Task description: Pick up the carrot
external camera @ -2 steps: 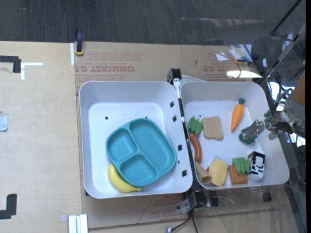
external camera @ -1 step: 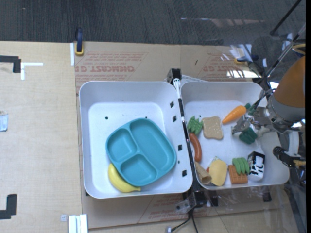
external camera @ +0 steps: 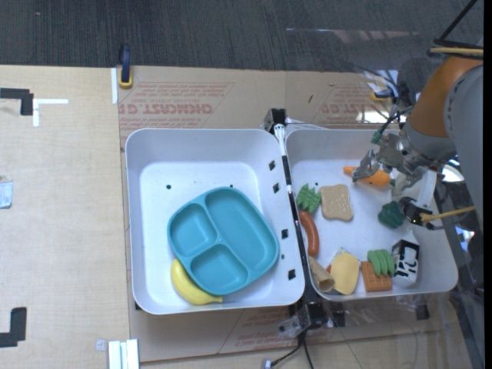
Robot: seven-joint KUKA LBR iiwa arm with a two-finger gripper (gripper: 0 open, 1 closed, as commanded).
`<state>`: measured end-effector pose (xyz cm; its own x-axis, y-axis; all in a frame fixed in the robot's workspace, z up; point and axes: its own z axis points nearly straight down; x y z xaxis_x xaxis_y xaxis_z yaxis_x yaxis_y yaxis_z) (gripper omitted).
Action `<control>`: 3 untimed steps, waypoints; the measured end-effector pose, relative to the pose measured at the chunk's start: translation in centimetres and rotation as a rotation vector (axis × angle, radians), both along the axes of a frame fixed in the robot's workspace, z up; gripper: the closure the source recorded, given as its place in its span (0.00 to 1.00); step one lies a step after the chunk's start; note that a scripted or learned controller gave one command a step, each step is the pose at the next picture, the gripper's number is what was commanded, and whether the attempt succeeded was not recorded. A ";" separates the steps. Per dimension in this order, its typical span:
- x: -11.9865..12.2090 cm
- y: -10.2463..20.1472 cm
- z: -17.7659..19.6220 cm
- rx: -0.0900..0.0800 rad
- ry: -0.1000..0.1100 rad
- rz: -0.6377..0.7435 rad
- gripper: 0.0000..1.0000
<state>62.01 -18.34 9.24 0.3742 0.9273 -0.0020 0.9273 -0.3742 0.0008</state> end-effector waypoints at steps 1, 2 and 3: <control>0.0 0.0 0.9 -0.003 0.001 0.010 1.00; 0.0 0.1 0.9 -0.003 0.002 0.009 0.00; 0.1 0.0 1.9 -0.006 0.002 0.016 1.00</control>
